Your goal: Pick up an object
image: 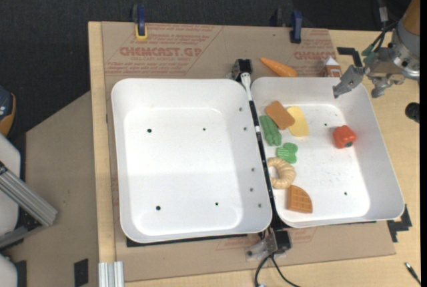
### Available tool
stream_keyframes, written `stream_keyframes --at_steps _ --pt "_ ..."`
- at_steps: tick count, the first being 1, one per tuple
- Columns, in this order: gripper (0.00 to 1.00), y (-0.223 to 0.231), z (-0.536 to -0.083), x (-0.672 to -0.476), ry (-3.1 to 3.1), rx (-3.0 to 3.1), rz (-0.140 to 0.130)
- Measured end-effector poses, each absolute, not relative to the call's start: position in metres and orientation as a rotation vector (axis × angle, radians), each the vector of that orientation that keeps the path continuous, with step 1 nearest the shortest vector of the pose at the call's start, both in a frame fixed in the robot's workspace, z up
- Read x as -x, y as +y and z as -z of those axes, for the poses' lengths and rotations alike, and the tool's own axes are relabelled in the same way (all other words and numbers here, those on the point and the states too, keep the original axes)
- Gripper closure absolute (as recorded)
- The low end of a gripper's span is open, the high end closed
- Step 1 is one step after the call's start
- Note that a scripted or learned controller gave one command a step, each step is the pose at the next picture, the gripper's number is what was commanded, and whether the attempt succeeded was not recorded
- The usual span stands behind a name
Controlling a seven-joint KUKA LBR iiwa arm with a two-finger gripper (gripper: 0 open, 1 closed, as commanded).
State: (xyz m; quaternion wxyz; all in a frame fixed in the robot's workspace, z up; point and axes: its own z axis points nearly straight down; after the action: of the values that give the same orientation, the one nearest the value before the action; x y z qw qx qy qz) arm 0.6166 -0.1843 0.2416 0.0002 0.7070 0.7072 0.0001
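The right bin [382, 175] holds several toy foods: a red pepper [343, 137], a brown slab [279, 115] lying on a yellow piece [299, 124], a green pickle [270, 130], a small green piece [287, 151], a tan ring [282, 173] and an orange waffle [299, 199]. My gripper [363, 86] hangs over the bin's far right corner, above and to the right of the red pepper. Its fingers [347, 83] are spread open with nothing between them.
The left bin [127, 145] lies beside the right one. An orange carrot [278, 67] and a small red-and-white item [331, 67] lie on the board behind the right bin. Two blue clamps [139, 15] hold the board's far edge.
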Motion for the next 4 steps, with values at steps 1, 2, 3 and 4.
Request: stream_keyframes --at_steps 1,2,3,4 --pt "0.00 -0.129 -0.176 -0.657 2.234 -2.219 0.002" --pt "0.00 -0.092 -0.109 -0.664 2.231 -2.223 0.005" --pt "0.00 -0.095 -0.092 -0.628 2.205 -2.214 -0.018" --pt "1.00 -0.094 -0.102 -0.629 2.209 -2.212 -0.016"
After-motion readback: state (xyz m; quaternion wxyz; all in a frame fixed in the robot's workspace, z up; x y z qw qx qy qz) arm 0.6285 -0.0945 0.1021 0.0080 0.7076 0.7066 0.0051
